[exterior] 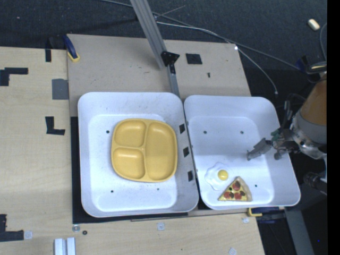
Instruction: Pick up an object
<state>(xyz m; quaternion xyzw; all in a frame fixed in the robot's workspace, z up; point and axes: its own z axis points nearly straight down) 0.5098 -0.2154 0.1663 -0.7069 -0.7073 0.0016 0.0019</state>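
Two white bins sit side by side on the counter [32, 142] in the camera view. The left bin [93, 158] holds a yellow divided plate [144, 150] at its middle. The right bin [234, 110] holds a toy fried egg [218, 175] and a toy pizza slice [236, 190], both near its front edge, the slice just beside the egg on the side nearer the arm. The claw [263, 149] reaches over the right bin from the arm's side, above and behind the egg, well apart from it. Whether its fingers are spread or closed I cannot tell; nothing is seen between them.

My judgement: the egg or slice is the likely target. To grasp well, the claw should centre over one toy, come straight down, and avoid nudging the neighbour or the bin wall.
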